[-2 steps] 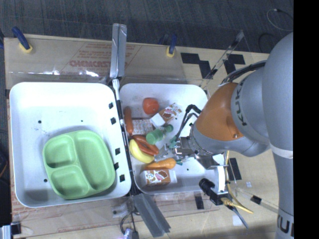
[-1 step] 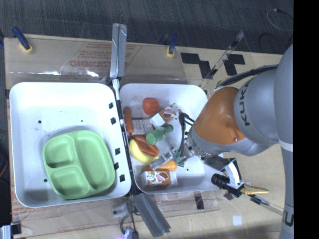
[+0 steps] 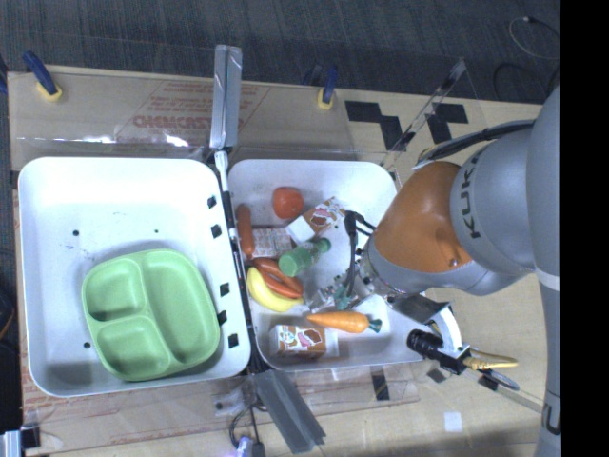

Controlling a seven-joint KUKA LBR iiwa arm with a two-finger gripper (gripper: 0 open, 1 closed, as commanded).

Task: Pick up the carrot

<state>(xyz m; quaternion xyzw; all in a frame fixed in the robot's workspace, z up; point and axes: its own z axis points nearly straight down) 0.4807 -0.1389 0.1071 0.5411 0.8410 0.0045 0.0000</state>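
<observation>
The carrot (image 3: 341,322), orange with a green stem end pointing right, lies flat near the front of the right bin (image 3: 381,181). My gripper (image 3: 344,288) reaches down into this bin from the right, just above and behind the carrot's left half. The bulky grey and orange wrist hides much of it. Nothing shows as lifted; the carrot rests on the bin floor.
Around the carrot lie a brown carton (image 3: 303,341), a banana (image 3: 269,295), a green bottle (image 3: 303,256), a sausage (image 3: 245,231), a tomato (image 3: 287,201) and a snack packet (image 3: 325,215). The left bin (image 3: 57,208) holds a green divided plate (image 3: 150,312).
</observation>
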